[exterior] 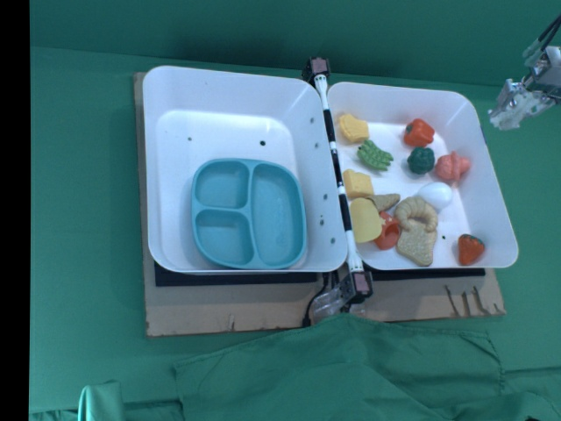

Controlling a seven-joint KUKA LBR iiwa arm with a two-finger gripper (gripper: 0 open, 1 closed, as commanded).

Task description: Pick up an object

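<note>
Camera view, end effector (513,105) off right bin's (491,139) upper-right corner, grip state unclear, orange pepper (419,132) well left.

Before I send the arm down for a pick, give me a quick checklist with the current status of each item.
1. Gripper outside the bins, at the upper right beyond the right bin: ok.
2. Gripper carrying nothing: cannot tell.
3. Targets available in the right bin, such as the strawberry and egg: ok.
4. Strawberry standing apart from its neighbours: ok.
5. Bread, cheese and small red piece packed together: not ok for a clean grasp.
6. Blue divided plate in the left bin, away from the picking area: ok.
</note>
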